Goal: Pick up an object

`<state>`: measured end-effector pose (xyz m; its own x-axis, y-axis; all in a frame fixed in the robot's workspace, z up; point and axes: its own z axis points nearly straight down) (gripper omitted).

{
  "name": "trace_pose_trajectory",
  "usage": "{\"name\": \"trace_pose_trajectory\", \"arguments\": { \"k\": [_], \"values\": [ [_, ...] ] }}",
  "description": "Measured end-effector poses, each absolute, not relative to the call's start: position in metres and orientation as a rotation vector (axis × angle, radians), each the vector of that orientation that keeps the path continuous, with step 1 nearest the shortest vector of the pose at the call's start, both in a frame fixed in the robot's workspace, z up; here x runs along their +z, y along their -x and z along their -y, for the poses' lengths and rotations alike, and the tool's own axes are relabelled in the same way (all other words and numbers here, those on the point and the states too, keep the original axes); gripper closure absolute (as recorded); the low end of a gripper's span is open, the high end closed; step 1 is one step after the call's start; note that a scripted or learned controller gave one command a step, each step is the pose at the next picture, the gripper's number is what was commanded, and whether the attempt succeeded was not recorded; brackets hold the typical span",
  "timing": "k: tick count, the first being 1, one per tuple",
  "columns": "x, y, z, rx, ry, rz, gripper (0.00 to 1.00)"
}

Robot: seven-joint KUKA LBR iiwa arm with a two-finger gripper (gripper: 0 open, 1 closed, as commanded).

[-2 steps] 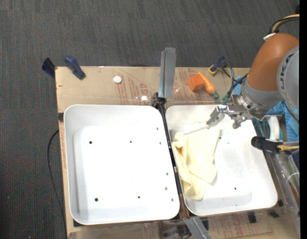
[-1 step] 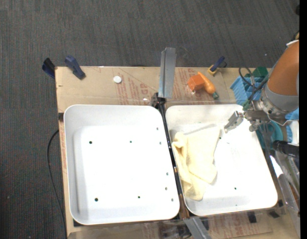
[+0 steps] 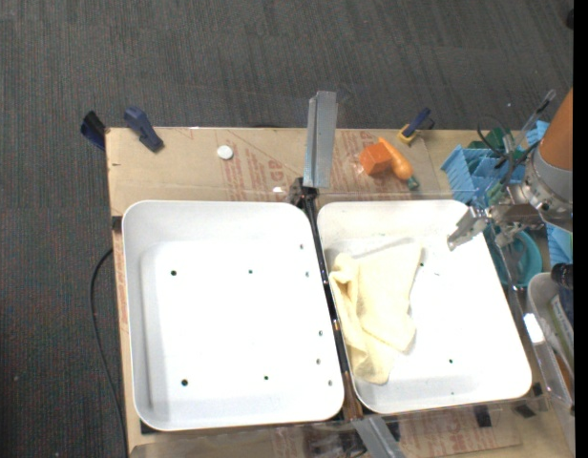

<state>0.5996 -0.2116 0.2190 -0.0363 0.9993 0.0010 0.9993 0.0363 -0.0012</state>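
The arm enters from the right edge of the camera view, its orange band (image 3: pixel 558 127) showing above the grey wrist, and the gripper (image 3: pixel 463 234) hangs over the upper right corner of the right bin (image 3: pixel 485 351). One pale finger (image 3: pixel 462 233) slants down and to the left above the bin's white floor; whether the jaws are spread or pressed together cannot be told from this angle, and nothing is seen between them.

The task's thing, a cream-coloured cloth (image 3: pixel 378 303), lies crumpled in the left half of the right bin, pressed against the wall that borders the left bin (image 3: pixel 160 399). It stretches from near the bin's upper middle down toward the lower left corner. The gripper is apart from it, up and to the right, with bare bin floor between them.

Behind the bins, on the brown board (image 3: pixel 189 165), stand a grey upright post (image 3: pixel 321 141) at the seam between the bins, an orange object (image 3: pixel 383 158) just right of it, a small white disc (image 3: pixel 225 152), and blue clamps (image 3: pixel 141 128) at the back edge. A blue rack-like piece (image 3: pixel 471 172) sits close beside the wrist at the right bin's upper right corner.
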Motion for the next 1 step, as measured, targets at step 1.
{"name": "trace_pose_trajectory", "arguments": {
  "k": [1],
  "values": [
    [0.2205, -0.5676, 0.2117, 0.003, 2.161, 2.275, 0.0]
  ]
}}
